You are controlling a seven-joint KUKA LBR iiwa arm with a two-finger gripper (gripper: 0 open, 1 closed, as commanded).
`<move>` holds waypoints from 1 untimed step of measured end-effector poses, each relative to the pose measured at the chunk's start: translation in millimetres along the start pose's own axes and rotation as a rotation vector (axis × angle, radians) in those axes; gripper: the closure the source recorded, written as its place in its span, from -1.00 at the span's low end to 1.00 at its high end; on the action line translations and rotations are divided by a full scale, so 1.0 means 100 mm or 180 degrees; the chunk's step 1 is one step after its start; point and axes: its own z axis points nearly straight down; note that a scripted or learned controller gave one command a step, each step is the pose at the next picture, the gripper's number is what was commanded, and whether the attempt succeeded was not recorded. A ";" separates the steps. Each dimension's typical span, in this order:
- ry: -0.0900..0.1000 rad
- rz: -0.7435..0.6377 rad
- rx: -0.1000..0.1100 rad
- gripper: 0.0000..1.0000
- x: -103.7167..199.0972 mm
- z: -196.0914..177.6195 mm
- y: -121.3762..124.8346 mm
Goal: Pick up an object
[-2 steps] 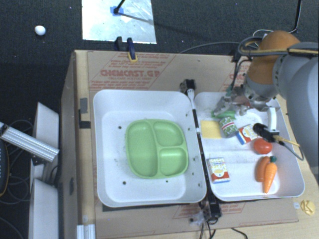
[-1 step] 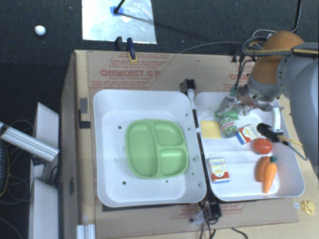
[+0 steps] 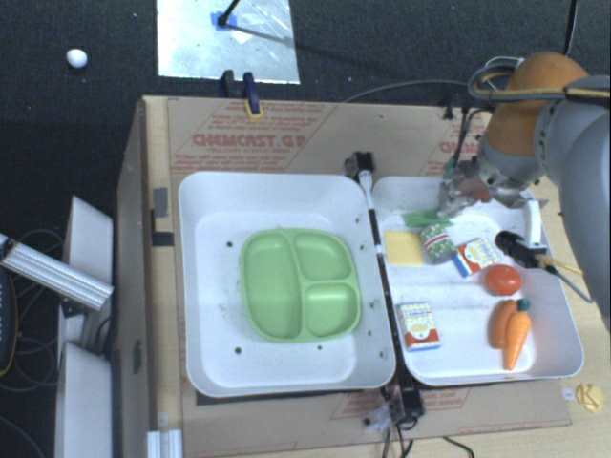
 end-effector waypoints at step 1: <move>0.0000 0.0000 0.0001 -1.00 0.00 0.00 0.00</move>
